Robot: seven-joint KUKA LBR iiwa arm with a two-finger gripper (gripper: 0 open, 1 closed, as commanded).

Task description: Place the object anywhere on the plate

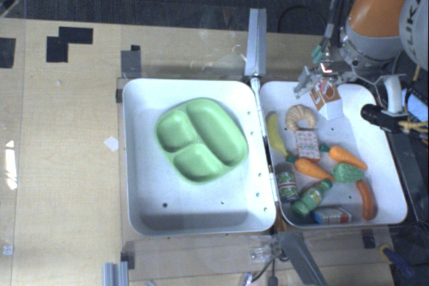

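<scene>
Pale wood worktop (67, 164) with two white bins side by side, so the usual setup. Starting at the fingers (326, 82) in the upper right of the frame: they look clamped on a small brown-and-white carton (326, 96), which hangs just under them above the top edge of the right bin (395, 201). That bin holds the rest of the toy food (a bagel (301, 117), a banana (274, 133), two carrots (313, 169), a green bottle (312, 197), a sausage (365, 199)). Over in the left bin (137, 144), middle of the frame, the green divided plate (201, 139) has nothing on it. So I'd say the pick looks done, but the carry across and the drop are still left.
</scene>
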